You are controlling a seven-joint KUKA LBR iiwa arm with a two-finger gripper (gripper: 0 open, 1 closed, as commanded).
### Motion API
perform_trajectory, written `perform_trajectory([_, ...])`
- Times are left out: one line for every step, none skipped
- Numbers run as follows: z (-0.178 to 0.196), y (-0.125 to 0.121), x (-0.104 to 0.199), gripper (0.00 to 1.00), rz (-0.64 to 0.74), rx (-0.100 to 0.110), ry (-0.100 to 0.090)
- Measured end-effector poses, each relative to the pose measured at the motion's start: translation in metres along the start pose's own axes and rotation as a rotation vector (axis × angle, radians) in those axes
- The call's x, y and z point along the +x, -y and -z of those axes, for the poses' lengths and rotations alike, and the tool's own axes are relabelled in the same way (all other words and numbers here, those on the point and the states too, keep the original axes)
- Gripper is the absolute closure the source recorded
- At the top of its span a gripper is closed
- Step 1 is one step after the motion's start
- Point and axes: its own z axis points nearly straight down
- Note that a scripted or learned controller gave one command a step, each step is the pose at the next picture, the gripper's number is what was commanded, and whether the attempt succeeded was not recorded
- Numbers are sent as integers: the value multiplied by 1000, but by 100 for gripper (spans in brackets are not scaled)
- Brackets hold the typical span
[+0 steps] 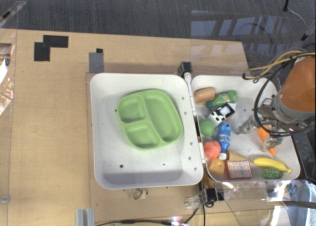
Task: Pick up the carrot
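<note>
The carrot (265, 136) lies in the right bin (247, 84), directly beneath the jaws (267, 137); whether they are closed on it cannot be told. The bins sit on a pale wooden table (49, 136) above grey carpet. A banana (270, 163) lies nearby, a green divided plate (149, 118) in the left bin (106, 161). The arm (295, 96) reaches in from the right.

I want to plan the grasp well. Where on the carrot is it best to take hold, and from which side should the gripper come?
The carrot lies in the right bin, mostly hidden under the gripper. Only orange pieces show, so its long axis is unclear. Probably best to come from straight above and close across its middle; the banana lies just below it.
</note>
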Motion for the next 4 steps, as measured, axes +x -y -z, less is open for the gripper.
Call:
perform_trajectory([15, 4, -4, 100, -2, 12, 8])
perform_trajectory([14, 3, -4, 0, -2, 11, 8])
perform_trajectory([0, -6, 5, 0, 96, 0, 0])
perform_trajectory([15, -2, 1, 100, 95, 12, 7])
